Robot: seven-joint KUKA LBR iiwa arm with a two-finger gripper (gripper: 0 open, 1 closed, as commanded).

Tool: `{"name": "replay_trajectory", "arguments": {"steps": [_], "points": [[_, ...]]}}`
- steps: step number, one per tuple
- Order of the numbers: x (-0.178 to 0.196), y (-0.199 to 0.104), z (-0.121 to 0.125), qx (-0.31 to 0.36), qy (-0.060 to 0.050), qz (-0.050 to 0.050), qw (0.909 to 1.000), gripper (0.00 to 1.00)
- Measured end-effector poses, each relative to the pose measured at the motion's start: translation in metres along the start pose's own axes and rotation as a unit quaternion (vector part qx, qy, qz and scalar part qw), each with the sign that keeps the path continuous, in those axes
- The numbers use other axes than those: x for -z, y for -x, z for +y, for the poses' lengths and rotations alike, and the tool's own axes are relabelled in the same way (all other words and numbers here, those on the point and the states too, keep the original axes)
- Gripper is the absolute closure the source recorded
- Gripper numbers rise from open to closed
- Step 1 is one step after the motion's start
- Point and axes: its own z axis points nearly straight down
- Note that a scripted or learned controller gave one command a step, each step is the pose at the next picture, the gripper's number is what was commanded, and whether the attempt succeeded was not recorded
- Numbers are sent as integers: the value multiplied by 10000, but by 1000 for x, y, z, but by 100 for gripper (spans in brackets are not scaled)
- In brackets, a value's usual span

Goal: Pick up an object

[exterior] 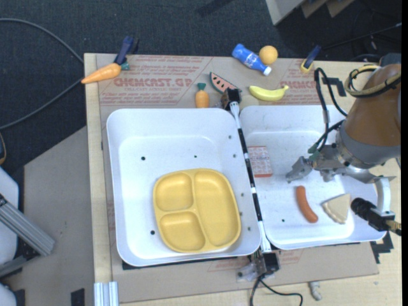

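glossy yellow plastic tray point(196, 209), smooth white bins point(127, 145)

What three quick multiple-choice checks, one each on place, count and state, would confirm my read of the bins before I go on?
1. Where does the sausage lie?
A. In the right bin
B. On the yellow tray
C. On the bench behind the bins

2. How many compartments has the yellow tray?
A. Two
B. Three
C. Five

3. What state is the yellow tray in?
A. Upside down
B. Right side up, nothing in its compartments
C. Stacked with fruit

Key: 1 A, the sausage rests on the right bin's floor beside the sandwich wedge. 2 B, two compartments at the back and one across the front. 3 B, its hollows face up and are bare.
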Motion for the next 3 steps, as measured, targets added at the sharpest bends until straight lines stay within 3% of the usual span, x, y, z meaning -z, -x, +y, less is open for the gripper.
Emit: {"name": "replay_trajectory", "arguments": {"steps": [1, 2, 3], "points": [[-74, 0, -22, 1, 3, 1, 10000, 0], [-65, 0, -21, -5, 11, -2, 10000, 100], [26, -45, 46, 10, 13, -2, 10000, 100]]}}
